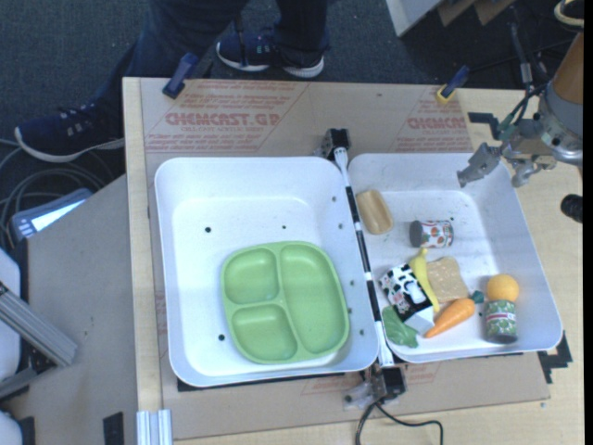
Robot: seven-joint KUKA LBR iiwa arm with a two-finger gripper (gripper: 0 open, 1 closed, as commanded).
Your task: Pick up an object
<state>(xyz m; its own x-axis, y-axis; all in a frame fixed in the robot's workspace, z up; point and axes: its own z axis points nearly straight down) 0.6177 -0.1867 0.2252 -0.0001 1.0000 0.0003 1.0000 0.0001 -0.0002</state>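
My gripper hangs over the far right corner of the right bin, fingers spread open with nothing between them. Below it in the bin lie a tan bread roll and a small tin on its side. Nearer the front sit a black-and-white cow-patterned item, a banana, a slice of toast, a carrot, an orange, a small upright can and a green leaf. The gripper is well apart from all of them.
The left bin holds a green divided plate. A black clip sits at the far end of the seam between the bins. A person's shoes stand beyond the bench.
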